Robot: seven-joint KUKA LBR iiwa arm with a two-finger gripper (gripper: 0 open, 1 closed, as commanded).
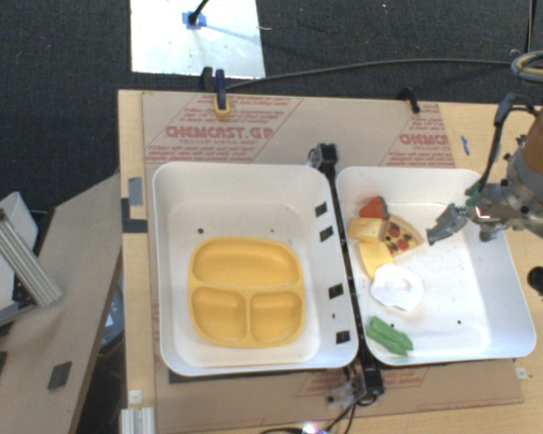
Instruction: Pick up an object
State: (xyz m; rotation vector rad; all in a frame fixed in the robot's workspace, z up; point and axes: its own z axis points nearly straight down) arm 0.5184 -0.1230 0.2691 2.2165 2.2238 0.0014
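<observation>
Over the right bin, gripper hangs just beside the pizza slice, nothing seen between its fingers, spread unclear; cheese wedge, fried egg, pea pod nearby.

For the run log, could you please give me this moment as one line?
gripper: over right bin, near pizza slice | holding: nothing visible | yellow tray: left bin
</observation>
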